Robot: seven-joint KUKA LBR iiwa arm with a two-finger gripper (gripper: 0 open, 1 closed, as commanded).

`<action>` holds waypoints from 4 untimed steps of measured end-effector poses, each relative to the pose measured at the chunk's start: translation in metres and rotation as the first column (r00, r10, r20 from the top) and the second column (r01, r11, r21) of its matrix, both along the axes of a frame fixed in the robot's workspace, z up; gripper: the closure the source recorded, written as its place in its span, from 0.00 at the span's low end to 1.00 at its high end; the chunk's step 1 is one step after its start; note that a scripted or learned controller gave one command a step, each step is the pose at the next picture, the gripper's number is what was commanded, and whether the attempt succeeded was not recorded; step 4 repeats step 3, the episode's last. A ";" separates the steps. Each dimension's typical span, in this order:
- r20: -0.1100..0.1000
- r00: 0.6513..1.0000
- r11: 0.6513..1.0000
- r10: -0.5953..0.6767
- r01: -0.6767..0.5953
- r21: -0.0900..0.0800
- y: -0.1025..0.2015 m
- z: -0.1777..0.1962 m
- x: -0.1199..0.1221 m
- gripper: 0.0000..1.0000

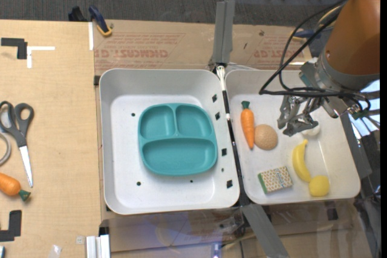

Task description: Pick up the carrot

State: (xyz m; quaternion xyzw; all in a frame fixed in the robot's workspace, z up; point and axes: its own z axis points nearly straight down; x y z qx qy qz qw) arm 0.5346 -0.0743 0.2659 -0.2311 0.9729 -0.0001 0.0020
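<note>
Orange item (task object): carrot (247, 126), tapered, smooth, green top pointing to the far wall; lying lengthwise in the right bin (338, 190) near its left wall, touching the egg-shaped piece at its right side.
Gripper: gripper (296, 121), metallic, hanging over the right bin to the right of the carrot and apart from it; finger spacing cannot be told; nothing visible between the fingers.
Arm: grey body with orange band (358, 33), entering from the right; black cables (290, 63) looped beside it.
Right bin, other contents: tan egg (265, 136), rounded, matte; yellow banana (300, 160), curved; yellow lemon (319, 185), lumpy, just beside the banana's near end; patterned sponge (275, 179), rectangular, speckled, near the front wall.
Left bin: left bin (115, 190), white, shallow, rounded corners; holding a teal plate (178, 139), smooth plastic, three compartments.
Bench, left side: light wood surface (48, 130); scissors (19, 136) with grey handles; second carrot (11, 185) at the left edge, well apart from both bins.
Bench, far side: brown cardboard (157, 51), printed lettering.
</note>
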 end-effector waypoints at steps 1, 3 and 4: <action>0.001 0.971 0.971 0.237 -0.237 -0.001 -0.070 0.094 -0.019 1.00; 0.001 0.753 0.753 0.658 -0.658 -0.002 -0.136 0.118 -0.055 1.00; 0.001 0.753 0.753 0.658 -0.658 -0.002 -0.136 0.118 -0.055 1.00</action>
